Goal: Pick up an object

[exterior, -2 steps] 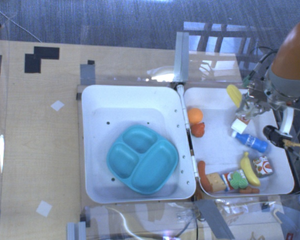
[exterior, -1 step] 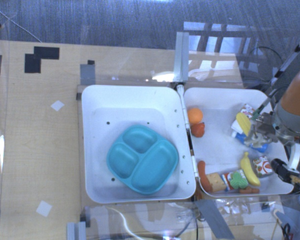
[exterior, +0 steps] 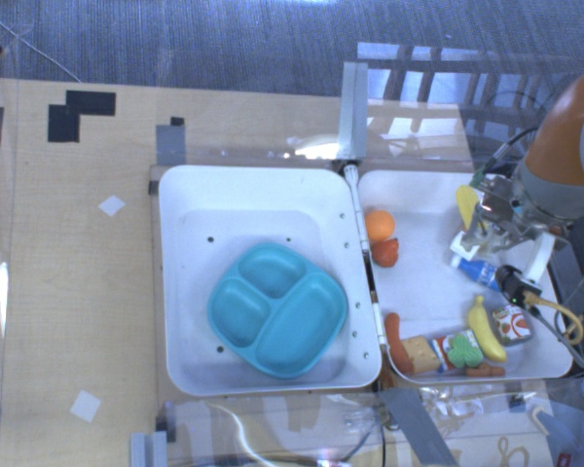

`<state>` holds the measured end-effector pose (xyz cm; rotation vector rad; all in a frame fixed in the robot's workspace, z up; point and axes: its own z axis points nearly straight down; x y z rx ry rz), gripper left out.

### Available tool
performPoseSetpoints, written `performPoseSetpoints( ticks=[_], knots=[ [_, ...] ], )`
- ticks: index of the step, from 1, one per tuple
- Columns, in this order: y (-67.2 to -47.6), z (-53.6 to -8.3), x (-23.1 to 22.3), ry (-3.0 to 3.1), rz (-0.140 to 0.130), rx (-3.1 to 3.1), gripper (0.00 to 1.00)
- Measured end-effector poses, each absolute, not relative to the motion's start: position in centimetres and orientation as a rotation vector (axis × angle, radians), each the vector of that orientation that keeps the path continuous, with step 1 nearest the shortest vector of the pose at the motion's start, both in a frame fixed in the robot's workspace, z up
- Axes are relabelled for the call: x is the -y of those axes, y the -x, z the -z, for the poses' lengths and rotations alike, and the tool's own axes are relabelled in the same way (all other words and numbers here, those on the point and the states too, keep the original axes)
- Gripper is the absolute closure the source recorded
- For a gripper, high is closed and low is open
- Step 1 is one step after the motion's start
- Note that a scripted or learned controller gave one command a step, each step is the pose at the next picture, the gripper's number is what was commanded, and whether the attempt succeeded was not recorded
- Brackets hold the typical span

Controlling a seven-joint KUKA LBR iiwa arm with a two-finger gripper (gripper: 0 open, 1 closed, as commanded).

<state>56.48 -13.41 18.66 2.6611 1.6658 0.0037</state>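
My gripper (exterior: 474,240) hangs low over the right side of the right bin (exterior: 423,290), the grey arm with its orange band reaching in from the right. Just below it lies a small blue and white bottle (exterior: 479,273), and a yellow piece (exterior: 465,202) shows right behind it. I cannot see whether anything is held. An orange ball (exterior: 380,225) and a red fruit (exterior: 385,252) sit by the bin's left wall. Along the near wall lie a banana (exterior: 487,331), a red sausage (exterior: 393,334), a slice of toast (exterior: 420,354) and a green and white packet (exterior: 462,348).
The left bin (exterior: 190,251) holds a light blue divided plate (exterior: 277,309). A small red and white can (exterior: 512,326) stands beside the banana. A black cable (exterior: 540,305) loops off the wrist over the right bin's right rim.
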Motion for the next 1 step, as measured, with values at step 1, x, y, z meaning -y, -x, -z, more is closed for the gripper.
performPoseSetpoints(
  ticks=[1],
  knots=[
    [-51.56, -14.16, 13.82, -2.644, -0.002, -1.695, 1.0]
  ],
)
